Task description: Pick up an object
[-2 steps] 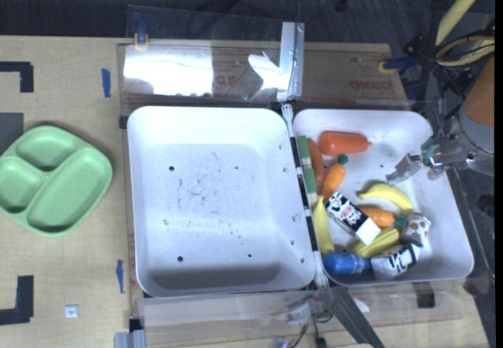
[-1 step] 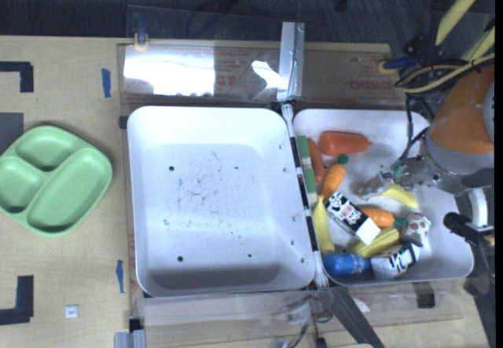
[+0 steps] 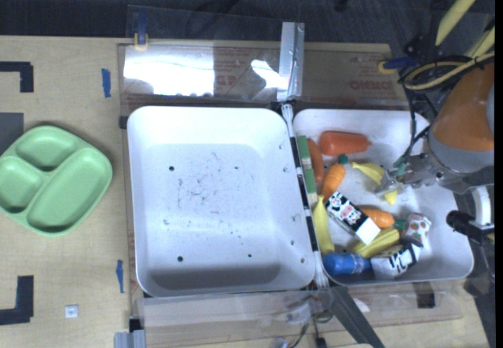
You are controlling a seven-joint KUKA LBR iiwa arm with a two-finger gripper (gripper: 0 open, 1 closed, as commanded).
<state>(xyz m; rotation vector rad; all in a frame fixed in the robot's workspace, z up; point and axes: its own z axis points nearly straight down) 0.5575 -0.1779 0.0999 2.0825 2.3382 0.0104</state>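
Clutter fills the right bin [image 3: 448, 256], where the toys lie packed together against its left wall, while the left bin [image 3: 157, 130] sits just beside it with only dark specks on its floor. At the far end of the pile an orange carrot [image 3: 343, 141] lies with its long axis across the bin, and a smaller orange piece [image 3: 333, 179] below it is tilted toward the near left. A yellow banana [image 3: 369, 172] slants between them and the gripper [image 3: 402, 171], which hangs at the right side of the bin beside the arm's orange band [image 3: 468, 115]; whether it is open or closed cannot be told, and nothing can be seen in its grasp. A black-and-white cow-patterned block [image 3: 344, 211] lies diagonally mid-pile, touching a yellow piece [image 3: 376, 243] that points toward the near left. A blue object [image 3: 343, 264] rests at the near edge, next to a black-and-white toy [image 3: 402, 258]. A green divided plate [image 3: 52, 179] stands well apart on the wooden bench [image 3: 63, 291], left of both bins
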